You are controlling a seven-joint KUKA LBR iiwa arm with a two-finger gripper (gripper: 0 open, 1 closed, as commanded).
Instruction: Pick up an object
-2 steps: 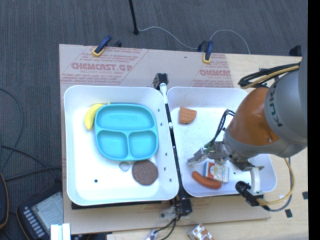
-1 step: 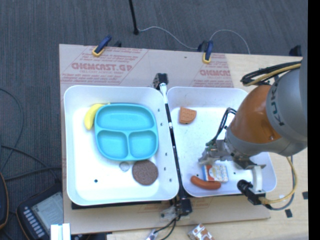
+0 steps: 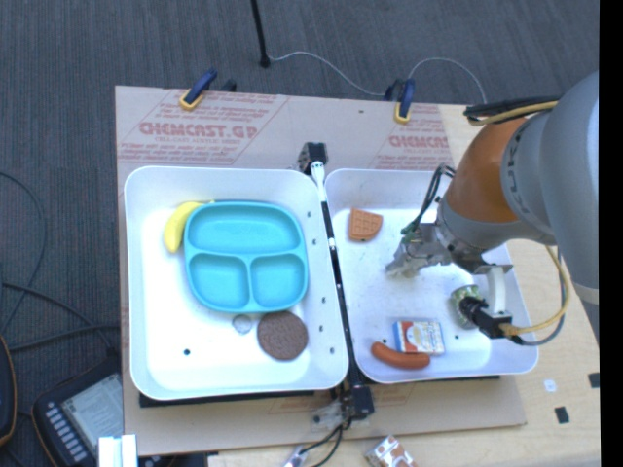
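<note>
The gripper (image 3: 407, 261) hangs low over the bare middle of the right bin (image 3: 516, 360), with nothing seen in it; whether it is open or closed cannot be told from this angle.

The nearest thing to pick is the cracker (image 3: 365, 225), lying flat near the bin's far left corner, up and to the left of the gripper and apart from it. It is a thin, orange-brown square with a gridded face, likely light and stiff, perhaps brittle; being so flat, it offers little to hold except two opposite edges, and it may slide on the smooth white floor.

Towards the near wall lie a sausage (image 3: 399, 356), reddish, rounded and glossy, and just beside it a small box (image 3: 421, 336), printed and flat-sided. The sausage looks slippery and best taken across its middle; the box looks light and rigid, with parallel sides that should pinch well.

The left bin (image 3: 136, 261) holds a blue plate (image 3: 246, 253) of moulded plastic with three wells, a banana (image 3: 176, 226) and a dark round biscuit (image 3: 282, 336).
</note>
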